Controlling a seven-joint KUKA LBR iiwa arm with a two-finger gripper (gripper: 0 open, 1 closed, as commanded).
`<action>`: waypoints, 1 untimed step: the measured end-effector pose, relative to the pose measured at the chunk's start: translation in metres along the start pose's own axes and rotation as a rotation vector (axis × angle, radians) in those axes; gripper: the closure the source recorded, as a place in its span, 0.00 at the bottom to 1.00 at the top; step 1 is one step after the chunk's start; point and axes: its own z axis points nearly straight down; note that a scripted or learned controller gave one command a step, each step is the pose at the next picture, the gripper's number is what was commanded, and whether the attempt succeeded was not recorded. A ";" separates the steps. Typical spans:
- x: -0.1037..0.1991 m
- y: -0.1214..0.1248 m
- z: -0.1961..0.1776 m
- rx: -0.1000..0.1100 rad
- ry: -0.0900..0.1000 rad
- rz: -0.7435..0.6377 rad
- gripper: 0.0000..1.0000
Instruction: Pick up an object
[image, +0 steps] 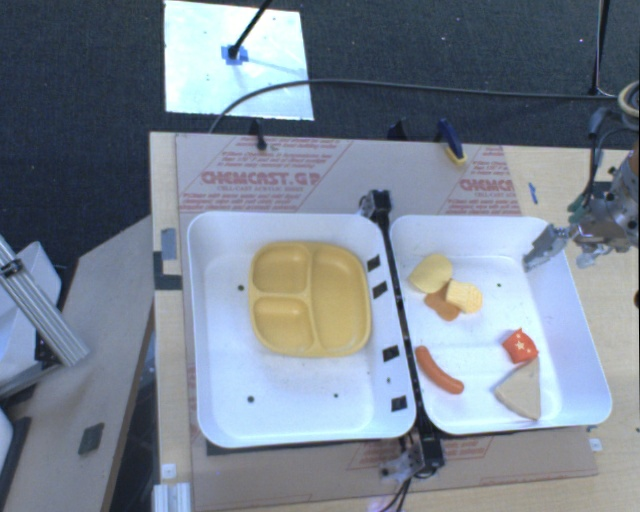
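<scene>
Up at the right bin's (590, 330) far corner, the gripper (562, 247) hangs. I cannot tell how its jaws stand. Food toys lie below

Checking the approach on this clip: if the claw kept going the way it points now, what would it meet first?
The claw sits at the right bin's far right corner, pointing down and left. Going on, it would probably meet the bare bin floor first, short of the yellow pieces; depth is unclear from this slant.
</scene>
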 end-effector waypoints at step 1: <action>0.001 0.002 -0.007 -0.011 -0.002 -0.003 0.00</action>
